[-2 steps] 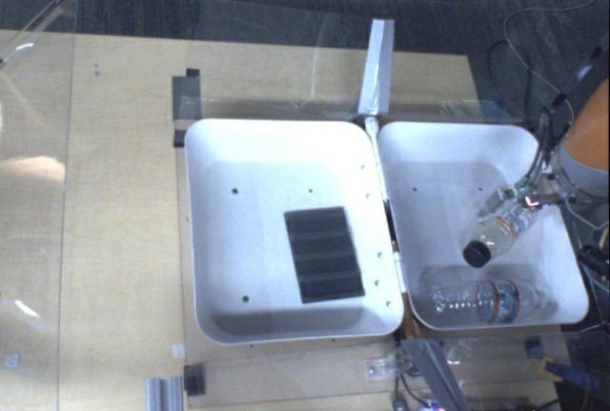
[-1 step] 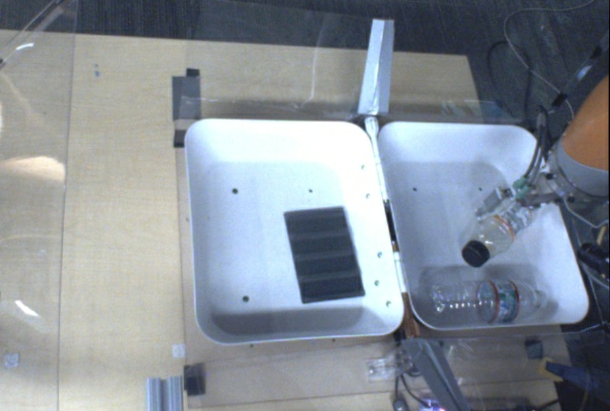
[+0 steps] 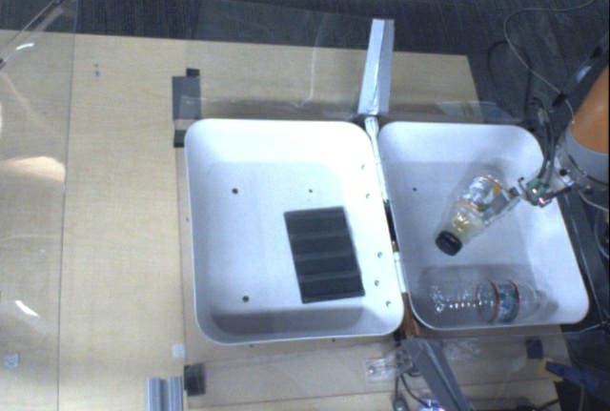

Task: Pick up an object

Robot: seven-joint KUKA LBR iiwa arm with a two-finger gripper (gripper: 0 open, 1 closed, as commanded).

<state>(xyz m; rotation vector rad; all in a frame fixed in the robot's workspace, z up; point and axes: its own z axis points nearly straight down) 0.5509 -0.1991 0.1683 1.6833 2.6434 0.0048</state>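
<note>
Claw [image 3: 536, 191] sits at right bin's [image 3: 419, 147] right edge, touching small bottle's [image 3: 473, 212] base, likely lining up a grab; grip state can't be told; second bottle [image 3: 474, 298] along bottom edge; black pad [image 3: 324, 254] mid left bin [image 3: 219, 209].

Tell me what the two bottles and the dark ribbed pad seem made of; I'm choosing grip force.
Black-capped bottle: clear glossy plastic or glass, see-through with glints. Lying bottle: clear thin plastic, probably; bin shows through. Ribbed pad: matte black, likely rubber or foam.
</note>
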